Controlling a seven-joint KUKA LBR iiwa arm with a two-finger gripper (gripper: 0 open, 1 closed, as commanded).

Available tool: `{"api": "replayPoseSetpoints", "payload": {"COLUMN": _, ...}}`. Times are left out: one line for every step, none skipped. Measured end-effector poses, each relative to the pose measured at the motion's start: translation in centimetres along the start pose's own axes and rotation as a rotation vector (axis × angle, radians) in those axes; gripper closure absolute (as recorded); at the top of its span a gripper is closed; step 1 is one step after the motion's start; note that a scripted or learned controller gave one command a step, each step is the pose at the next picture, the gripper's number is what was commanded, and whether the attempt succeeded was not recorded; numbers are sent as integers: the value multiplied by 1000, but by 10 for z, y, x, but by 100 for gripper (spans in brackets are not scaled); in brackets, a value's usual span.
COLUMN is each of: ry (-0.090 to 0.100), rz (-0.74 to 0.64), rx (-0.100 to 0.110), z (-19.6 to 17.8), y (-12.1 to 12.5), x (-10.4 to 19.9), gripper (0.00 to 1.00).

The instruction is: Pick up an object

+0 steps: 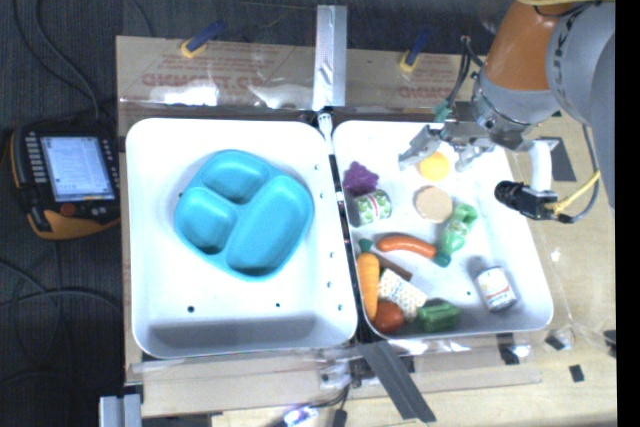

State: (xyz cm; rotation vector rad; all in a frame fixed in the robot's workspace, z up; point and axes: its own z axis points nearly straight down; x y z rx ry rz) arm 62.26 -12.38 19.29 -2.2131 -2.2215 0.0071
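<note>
Dark grey carpet lies around the bench [150, 55], where the left bin [160, 305] holds a big blue tray [243, 211] with three dips, and the right bin [530, 255] is full of small toy foods. At the upper right of the frame the grey and orange arm [545, 35] reaches down, and its gripper [444, 144] has its fingers spread open with nothing held between them. Just under it sits a yellow ball [434, 166], with a purple bunch [360, 179], a carrot [368, 281] and a hot dog [405, 244] lower down

A robotics lab; a bench [150, 55] on dark carpet with loose cables [60, 5]; a teach pendant [65, 177]; two white bins [240, 330].
</note>
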Motion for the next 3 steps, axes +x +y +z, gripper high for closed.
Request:
{"api": "replayPoseSetpoints", "payload": {"ry": -4, "rz": 14, "rx": -1, "z": 98, "y": 46, "x": -37, "gripper": 0}}
{"api": "replayPoseSetpoints", "payload": {"ry": -7, "rz": 11, "rx": 6, "z": 92, "y": 45, "x": -36, "gripper": 100}}
{"api": "replayPoseSetpoints", "payload": {"ry": -1, "rz": 47, "rx": -7, "z": -15, "y": 31, "x": 63, "gripper": 100}}
